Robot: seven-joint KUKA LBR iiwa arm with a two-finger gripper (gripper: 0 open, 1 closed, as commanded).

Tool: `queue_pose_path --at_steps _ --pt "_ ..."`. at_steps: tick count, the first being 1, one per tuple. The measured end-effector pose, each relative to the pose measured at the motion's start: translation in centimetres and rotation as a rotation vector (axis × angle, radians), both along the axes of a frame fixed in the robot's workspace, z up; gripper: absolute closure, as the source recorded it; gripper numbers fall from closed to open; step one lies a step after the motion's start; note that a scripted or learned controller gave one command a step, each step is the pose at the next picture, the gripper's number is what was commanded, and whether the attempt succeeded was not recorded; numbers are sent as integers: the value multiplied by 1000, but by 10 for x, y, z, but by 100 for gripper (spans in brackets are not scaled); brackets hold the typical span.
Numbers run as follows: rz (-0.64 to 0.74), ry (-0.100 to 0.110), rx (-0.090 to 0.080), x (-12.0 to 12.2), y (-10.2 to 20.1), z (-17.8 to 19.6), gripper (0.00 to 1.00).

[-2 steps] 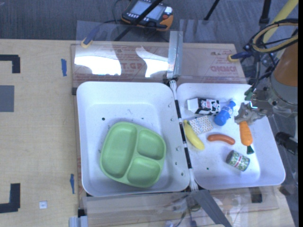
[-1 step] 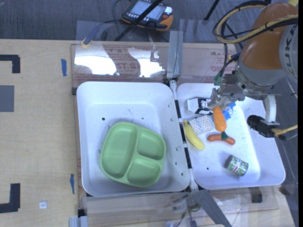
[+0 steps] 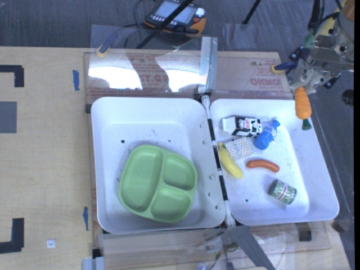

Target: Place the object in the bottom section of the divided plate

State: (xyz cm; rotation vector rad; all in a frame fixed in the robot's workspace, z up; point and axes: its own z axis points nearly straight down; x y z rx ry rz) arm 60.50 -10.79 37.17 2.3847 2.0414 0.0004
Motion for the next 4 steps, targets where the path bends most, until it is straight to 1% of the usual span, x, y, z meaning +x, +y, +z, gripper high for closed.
queue_pose_path --at_steps 1,2,3,4 --pt "-94 2 2 -21 58 -130 100" --pt "17 5 3 -39 98 -175 100" --pt "83 6 2 -82 169 -188 100" --pt "-11 3 2 -69 261 -222 100"
